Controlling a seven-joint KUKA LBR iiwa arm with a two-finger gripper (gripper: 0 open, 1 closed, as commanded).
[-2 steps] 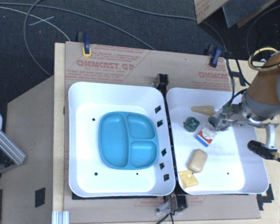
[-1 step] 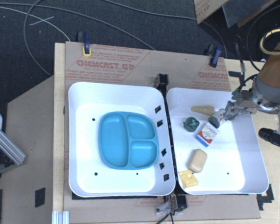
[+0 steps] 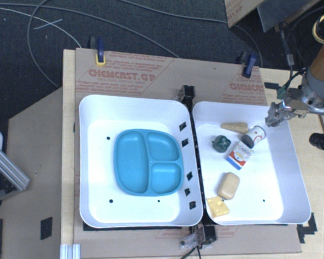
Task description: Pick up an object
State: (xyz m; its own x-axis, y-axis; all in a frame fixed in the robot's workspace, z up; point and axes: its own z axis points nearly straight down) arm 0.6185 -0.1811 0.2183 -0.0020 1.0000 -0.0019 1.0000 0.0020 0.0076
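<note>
Blue three-compartment plastic plate (image 3: 148,162), glossy, rounded.

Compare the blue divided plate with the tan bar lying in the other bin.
The blue divided plate is far larger than the tan bar. The plate is bright blue with three compartments; the bar is a plain tan, rounded block. The plate lies alone in the left bin; the bar shares the right bin with several small items. Both lie flat.

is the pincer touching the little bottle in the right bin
Apart. The camera view shows the pincer over the right bin's upper right corner, with bare white floor between it and the bottle.
</note>
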